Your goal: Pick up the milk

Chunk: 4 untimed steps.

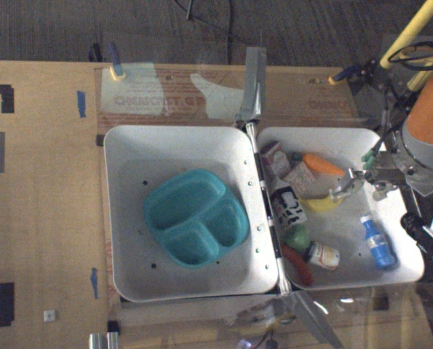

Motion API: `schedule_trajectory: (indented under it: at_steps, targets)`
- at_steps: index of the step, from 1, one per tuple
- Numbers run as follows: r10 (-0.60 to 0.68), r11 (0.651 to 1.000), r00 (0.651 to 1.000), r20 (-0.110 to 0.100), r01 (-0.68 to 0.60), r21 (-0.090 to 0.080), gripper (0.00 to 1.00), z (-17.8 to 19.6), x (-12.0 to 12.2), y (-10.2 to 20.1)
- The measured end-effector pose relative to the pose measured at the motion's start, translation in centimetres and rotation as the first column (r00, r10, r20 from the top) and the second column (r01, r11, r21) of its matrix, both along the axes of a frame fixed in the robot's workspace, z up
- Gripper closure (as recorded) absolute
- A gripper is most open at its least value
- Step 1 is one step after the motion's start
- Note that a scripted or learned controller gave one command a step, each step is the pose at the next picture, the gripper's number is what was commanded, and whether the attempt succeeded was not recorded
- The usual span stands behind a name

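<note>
The milk (pixel 289 206) is a small black-and-white carton lying at the left side of the right bin (pixel 391 271), close to the divider. My gripper (pixel 345 186) hangs over the middle of that bin, to the right of the milk and just above a yellow banana (pixel 322 203). It is clearly apart from the carton. The arm, with its orange band (pixel 428 115), comes in from the right edge.
Around the milk lie two small pale cartons (pixel 287 167), an orange carrot (pixel 324 166), a green fruit (pixel 298 236), a red pepper (pixel 298 265), a small jar (pixel 324 255) and a blue bottle (pixel 378 243). The left bin (pixel 129 151) holds a teal divided plate (pixel 196 217).
</note>
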State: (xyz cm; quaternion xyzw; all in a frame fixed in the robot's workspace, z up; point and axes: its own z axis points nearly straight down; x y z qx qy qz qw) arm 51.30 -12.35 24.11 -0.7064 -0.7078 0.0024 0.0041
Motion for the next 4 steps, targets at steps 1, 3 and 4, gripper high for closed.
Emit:
schedule_trajectory:
  at_steps: [1,3,4]
  targets:
    - [-0.376,0.927,0.927,-0.002,0.376,-0.003,0.00,-3.6,-2.9,-4.2]
    - [-0.746,0.666,0.666,0.001,0.746,-0.005,0.00,-15.2,-3.5,-3.5]
    - [-0.753,0.658,0.658,-0.005,0.753,-0.013,1.00,-14.6,-3.9,-3.9]
